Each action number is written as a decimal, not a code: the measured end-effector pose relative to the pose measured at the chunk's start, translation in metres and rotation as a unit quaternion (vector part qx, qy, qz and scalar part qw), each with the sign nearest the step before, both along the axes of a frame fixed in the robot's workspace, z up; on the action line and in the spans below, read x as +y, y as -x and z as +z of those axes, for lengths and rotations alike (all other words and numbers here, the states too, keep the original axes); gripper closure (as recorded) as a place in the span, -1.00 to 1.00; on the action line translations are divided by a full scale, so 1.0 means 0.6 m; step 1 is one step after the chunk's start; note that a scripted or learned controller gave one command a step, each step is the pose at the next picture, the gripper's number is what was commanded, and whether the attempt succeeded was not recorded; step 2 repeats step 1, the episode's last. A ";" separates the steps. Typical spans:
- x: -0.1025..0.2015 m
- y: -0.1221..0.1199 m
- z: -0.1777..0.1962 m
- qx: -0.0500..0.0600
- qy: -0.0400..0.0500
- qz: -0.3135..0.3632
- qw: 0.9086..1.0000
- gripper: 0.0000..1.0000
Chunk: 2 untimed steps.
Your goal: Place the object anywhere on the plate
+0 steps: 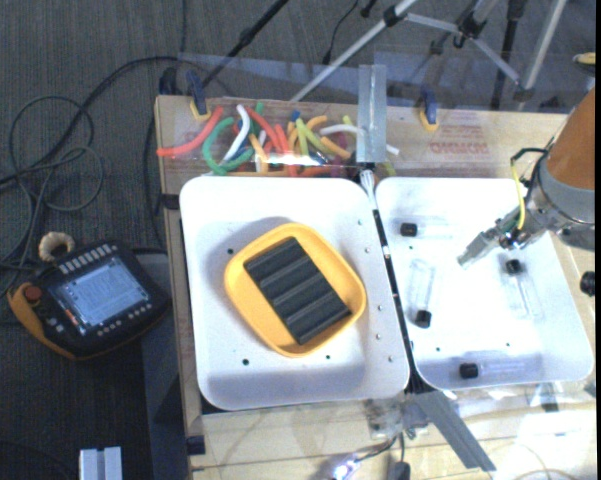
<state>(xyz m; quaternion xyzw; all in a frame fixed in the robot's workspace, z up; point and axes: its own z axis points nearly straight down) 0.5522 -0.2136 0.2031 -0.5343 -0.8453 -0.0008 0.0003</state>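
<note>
I've got the gripper (477, 253) hanging over the upper middle of the right bin (570, 363), reaching in from the frame's right, and I can't tell how its jaws stand from this angle. The yellow plate (248, 313) sits in the middle of the left bin (205, 218) with a dark ribbed block (297, 288) lying on it. Small clear tubes with black caps (421, 293) lie scattered across the right bin, and I can't tell which is my object.

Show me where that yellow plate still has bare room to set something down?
Little room: the dark ribbed block fills the yellow plate almost entirely. Bare yellow shows along the rim, widest at the plate's left and bottom-left. The left bin has bare white floor all around the plate. The right bin is dotted with clear tubes.
</note>
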 end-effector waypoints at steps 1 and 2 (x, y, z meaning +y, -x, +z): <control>0.000 0.000 0.000 0.000 0.000 0.000 1.000 -1.00; 0.000 0.000 0.000 0.000 0.000 0.000 1.000 -1.00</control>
